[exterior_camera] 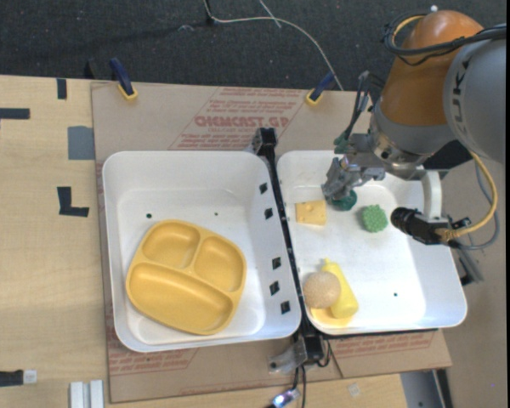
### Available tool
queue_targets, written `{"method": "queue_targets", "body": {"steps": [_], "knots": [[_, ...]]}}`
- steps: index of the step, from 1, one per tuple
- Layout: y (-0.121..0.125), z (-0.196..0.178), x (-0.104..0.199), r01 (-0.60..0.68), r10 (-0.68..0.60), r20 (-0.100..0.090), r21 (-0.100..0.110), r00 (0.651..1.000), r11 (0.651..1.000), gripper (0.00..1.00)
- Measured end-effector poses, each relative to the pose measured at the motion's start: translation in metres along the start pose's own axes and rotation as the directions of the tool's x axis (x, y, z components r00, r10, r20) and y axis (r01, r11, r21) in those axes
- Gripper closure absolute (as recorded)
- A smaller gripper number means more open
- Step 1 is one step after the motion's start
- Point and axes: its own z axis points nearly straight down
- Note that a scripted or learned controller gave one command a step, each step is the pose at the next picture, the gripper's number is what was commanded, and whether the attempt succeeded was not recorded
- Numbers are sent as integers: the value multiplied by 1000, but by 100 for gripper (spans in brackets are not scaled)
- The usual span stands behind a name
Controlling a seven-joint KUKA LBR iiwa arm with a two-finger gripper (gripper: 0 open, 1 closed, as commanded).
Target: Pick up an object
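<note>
Camera view:
Arm: reached in from the right over the right bin [425,313].
Gripper [341,192]: hung low at that bin's far left part, over a small teal object [347,201]; whether it gripped, I could not tell.
Nearby: yellow cheese-like block [312,213], green bumpy ball [374,218].
Near edge: tan ball [321,290] touching a yellow piece [343,296].
Left bin [123,177]: yellow divided plate [185,275].

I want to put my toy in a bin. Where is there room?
Left bin: bare floor along the back wall and the left wall, around the yellow plate. Right bin: bare floor at the front right, past the banana and ball. It is crowded at the back, by the hand, cheese and broccoli.
</note>
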Motion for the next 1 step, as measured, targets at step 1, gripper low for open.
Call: {"method": "queue_targets", "body": {"steps": [1], "knots": [[-25, 3, 55, 1, -1, 0, 1, 1000, 1000, 100]]}}
